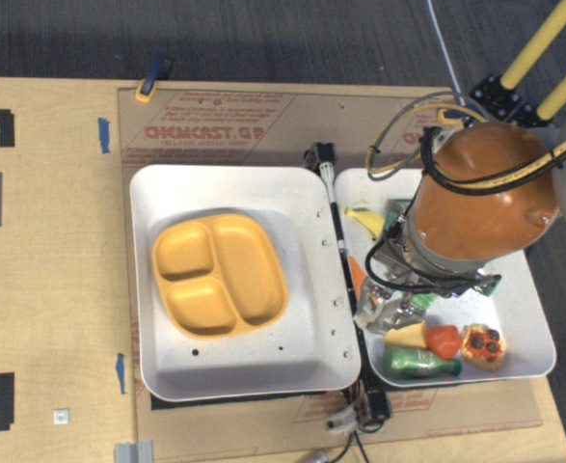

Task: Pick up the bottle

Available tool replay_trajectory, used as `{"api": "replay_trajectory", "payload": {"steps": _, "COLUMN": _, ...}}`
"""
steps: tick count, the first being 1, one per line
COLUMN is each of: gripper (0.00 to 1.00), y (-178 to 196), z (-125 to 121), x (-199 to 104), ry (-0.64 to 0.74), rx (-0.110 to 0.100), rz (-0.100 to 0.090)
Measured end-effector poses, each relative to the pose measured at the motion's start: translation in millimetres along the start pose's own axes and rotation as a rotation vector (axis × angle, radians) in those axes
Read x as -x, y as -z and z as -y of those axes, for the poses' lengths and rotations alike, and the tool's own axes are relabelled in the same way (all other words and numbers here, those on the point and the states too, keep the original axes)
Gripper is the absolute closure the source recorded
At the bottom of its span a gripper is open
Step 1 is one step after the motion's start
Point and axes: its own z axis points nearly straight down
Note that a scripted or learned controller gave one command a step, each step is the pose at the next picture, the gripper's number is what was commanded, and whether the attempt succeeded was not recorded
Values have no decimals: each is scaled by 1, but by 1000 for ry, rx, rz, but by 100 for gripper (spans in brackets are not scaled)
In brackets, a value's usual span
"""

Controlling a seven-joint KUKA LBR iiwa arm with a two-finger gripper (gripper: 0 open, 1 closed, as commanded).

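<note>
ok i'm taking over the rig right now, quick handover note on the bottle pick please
Tool: low in the right bin, at its left side among the toys; open or shut cannot be told.
Bottle: green, lying on its side near the right bin's front edge, beside a red toy; not between the fingers.
Left bin: holds a yellow tray.
Done: arm is down over the right bin.
Left: grasp and lift the bottle.
</note>
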Motion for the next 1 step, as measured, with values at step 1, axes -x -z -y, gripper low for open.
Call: {"api": "replay_trajectory", "payload": {"steps": 1, "gripper": 100, "y": 0, "z": -29, "x": 23, "ry": 284, "rx": 2, "rz": -1}}
